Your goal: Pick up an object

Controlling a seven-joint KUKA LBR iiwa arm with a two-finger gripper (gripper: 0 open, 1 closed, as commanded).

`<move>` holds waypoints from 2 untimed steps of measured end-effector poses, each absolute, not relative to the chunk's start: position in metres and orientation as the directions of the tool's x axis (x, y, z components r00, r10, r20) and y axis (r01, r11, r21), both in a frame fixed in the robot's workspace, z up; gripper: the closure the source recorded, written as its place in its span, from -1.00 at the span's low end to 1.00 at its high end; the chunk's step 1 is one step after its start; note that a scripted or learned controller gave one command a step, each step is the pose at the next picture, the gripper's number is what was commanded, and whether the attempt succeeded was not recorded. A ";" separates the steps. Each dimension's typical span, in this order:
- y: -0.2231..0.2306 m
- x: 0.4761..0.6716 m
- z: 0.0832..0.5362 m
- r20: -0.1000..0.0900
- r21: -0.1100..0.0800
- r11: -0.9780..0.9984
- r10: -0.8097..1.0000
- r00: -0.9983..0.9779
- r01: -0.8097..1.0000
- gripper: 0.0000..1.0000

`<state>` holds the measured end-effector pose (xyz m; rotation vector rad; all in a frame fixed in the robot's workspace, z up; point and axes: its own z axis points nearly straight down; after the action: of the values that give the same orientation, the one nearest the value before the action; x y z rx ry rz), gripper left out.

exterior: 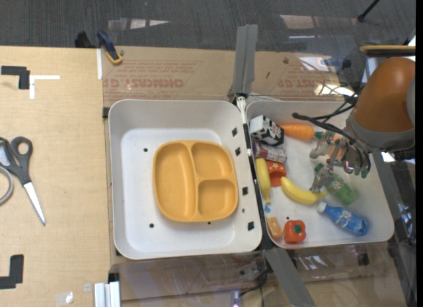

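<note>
Camera view: A grey KUKA arm with an orange band reaches from the desk's right edge into the right-hand white bin point(380, 200), its gripper point(328, 167) hanging low over the bin's middle, just above and right of a toy banana point(299, 192). Whether the fingers are spread or pressed together cannot be told under the tangle of cables and metal, and nothing can be seen pinched between them.

Candidates for the pick crowd this bin: a carrot point(297, 131) near the far edge, a black-and-white cow figure point(267, 129) at the far left corner, a red packet point(275, 157) below it, a second yellow banana-like piece point(263, 178) along the left wall, a tomato-like red toy point(295, 231) at the near edge, a blue bottle point(346, 219) toward the near right corner, and a green item point(342, 192) right beside the gripper.

The left-hand bin point(125, 167) holds a yellow divided plate point(195, 181); scissors point(25, 173) lie at the desk's left edge.

A clean grab likely means settling on one target, probably the banana or the green item nearest the tool, centring over its narrow width, and descending straight so neighbours are not nudged.
</note>
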<state>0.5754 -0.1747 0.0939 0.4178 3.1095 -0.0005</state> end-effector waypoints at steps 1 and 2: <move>-0.222 0.536 0.094 -0.004 0.000 0.967 0.253 -0.967 0.253 -1.00; -0.202 0.549 0.093 -0.005 0.000 0.971 0.240 -0.971 0.240 -1.00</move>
<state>0.5488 -0.2021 0.0932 0.3788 3.1133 -0.0005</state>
